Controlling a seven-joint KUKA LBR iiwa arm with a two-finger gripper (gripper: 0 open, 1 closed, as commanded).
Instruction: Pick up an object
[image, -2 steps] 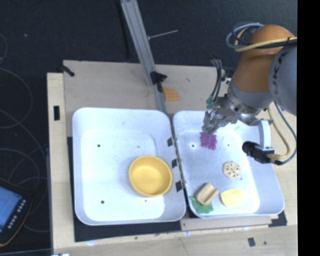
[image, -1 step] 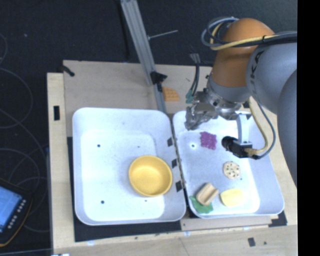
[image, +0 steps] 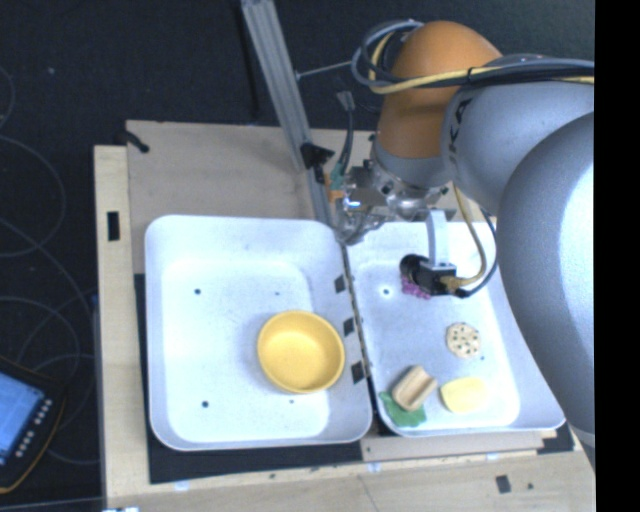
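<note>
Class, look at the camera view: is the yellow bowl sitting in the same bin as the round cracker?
No, the yellow bowl sits in the left bin, while the round cracker lies in the right bin.

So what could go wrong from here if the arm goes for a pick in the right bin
1. The claw sits at the divider between the bins; a straight descent might strike a bin wall.
2. The bread-like piece, yellow piece and a green piece crowd the right bin's near corner, so a grasp may catch two or jam against the rim.
3. The round cracker lies flat, so it could slip from a pinch.
</note>
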